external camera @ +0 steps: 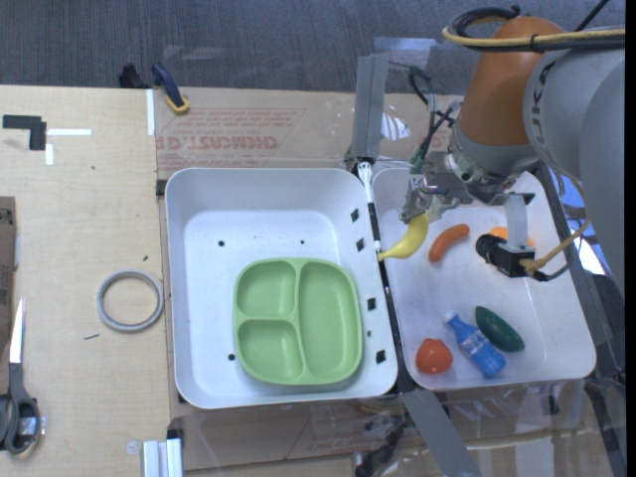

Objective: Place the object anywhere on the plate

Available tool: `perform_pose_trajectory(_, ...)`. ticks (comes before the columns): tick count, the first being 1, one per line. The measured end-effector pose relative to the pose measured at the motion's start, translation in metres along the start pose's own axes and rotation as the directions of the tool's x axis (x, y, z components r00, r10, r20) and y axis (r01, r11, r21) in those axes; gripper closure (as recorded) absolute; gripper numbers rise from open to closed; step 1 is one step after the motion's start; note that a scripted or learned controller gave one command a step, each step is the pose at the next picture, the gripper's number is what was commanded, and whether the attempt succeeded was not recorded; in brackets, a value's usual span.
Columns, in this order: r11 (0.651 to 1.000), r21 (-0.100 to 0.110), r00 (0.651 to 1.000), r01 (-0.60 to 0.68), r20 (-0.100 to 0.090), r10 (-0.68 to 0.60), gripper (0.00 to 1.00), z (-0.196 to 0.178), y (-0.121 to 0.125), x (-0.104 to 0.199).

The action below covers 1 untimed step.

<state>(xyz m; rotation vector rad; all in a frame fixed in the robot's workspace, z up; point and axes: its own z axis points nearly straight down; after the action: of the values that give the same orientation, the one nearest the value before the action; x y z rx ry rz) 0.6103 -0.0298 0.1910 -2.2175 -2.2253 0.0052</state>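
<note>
Yellow banana (408, 238) hangs at the left wall of the right bin (556, 356), top end pinched between the fingers of the gripper (421, 204); jaws closed narrow on it, nothing else held. The banana's lower tip droops toward 7 o'clock, almost over the wall between the two bins. Looks lifted, though I can't tell how high off the floor.

Green plate (298, 321), three sections, sits in the left bin (199, 217), at about 7 o'clock from the banana, well apart from it.

Left in the right bin: an orange sausage-shaped toy (448, 241) just at 3 o'clock of the banana, a red tomato-like piece (433, 356), a blue bottle (475, 345) and a dark green piece (499, 329) down at 5 o'clock. On the bench outside, a grey ring (130, 300) at 9 o'clock of the plate.

Step, as I judge it: pick is done, carry is starting. Next move calls for clearing the bin walls, travelling toward 7 o'clock until the banana is over the plate, lowering, then opening. The grip sits on one end, so the banana may swing or slip.
</note>
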Motion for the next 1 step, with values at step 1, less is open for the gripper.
perform_pose_trajectory(1,1.000,0.001,1.000,-0.002,-0.001,0.002,1.00,-0.0568,-0.0798,0.0468)
